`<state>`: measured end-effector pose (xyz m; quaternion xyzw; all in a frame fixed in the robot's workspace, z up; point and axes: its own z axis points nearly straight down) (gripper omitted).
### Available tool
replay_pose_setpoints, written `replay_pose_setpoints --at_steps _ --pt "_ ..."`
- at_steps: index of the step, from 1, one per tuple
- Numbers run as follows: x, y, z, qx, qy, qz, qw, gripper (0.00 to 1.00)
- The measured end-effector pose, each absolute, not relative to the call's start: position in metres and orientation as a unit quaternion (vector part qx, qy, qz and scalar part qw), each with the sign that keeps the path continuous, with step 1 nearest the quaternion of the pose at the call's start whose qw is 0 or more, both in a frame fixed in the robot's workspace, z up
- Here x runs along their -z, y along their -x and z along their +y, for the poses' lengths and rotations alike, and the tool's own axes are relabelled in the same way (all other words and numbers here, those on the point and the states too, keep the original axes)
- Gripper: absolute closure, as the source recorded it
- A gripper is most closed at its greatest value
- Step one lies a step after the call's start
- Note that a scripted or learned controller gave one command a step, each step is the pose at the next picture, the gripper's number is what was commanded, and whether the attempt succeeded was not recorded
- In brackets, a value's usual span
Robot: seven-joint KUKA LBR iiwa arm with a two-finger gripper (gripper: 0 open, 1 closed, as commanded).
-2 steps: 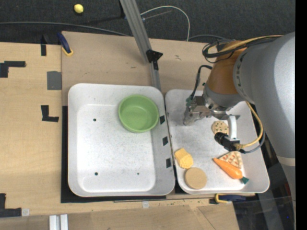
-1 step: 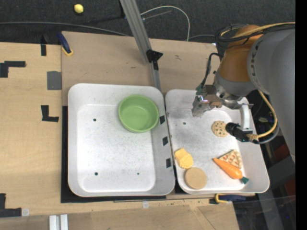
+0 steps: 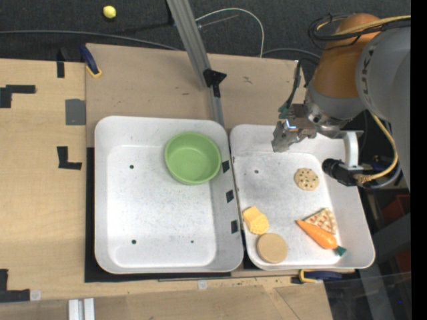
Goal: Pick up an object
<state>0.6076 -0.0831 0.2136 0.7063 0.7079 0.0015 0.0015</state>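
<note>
My gripper [image 3: 285,141] hangs over the far edge of the right bin [image 3: 267,179], above bare floor. Nothing shows between its fingers. Below it in that bin lie a round speckled cookie [image 3: 307,179], an orange carrot [image 3: 319,234], a pizza slice [image 3: 323,218], a small yellow piece [image 3: 254,219] and a tan round disc [image 3: 272,248]. The cookie is the nearest of them, a little to the right of the gripper and closer to the front. A green bowl [image 3: 193,157] sits in the left bin [image 3: 120,199] near its far right corner.
A grey slanted pole [image 3: 193,45] with a black clamp stands behind the bins. Cables run along the back of the bench. A small yellow ball [image 3: 109,11] lies on the dark floor at the far left. The arm's body [image 3: 360,65] fills the upper right.
</note>
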Motion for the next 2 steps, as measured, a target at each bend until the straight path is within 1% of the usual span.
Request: replay_pose_setpoints --at_steps 1,2 --pt "-0.248 -0.609 -0.083 -0.0010 -0.706 0.708 0.001 1.00" --pt "-0.254 -0.608 -0.029 -0.0006 -0.705 0.709 -0.001 1.00"
